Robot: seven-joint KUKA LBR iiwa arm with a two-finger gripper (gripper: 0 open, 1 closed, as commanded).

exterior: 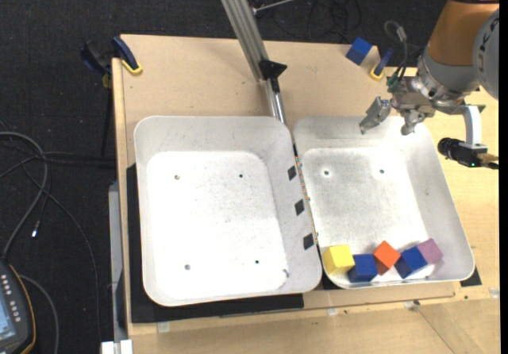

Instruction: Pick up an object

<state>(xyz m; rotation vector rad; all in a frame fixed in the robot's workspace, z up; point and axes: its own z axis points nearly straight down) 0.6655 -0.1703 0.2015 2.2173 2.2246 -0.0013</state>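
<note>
Gripper (392, 117) is hanging over the right bin's (444, 186) far edge, fingers spread, nothing in them. Blocks sit in a row along the near wall, running left-right: yellow (339, 256), blue (363, 267), orange (386, 255), blue (411, 261), purple (429, 251).

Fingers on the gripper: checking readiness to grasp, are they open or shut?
Open: the two fingers are spread with a gap between, holding nothing, above the right bin.
</note>
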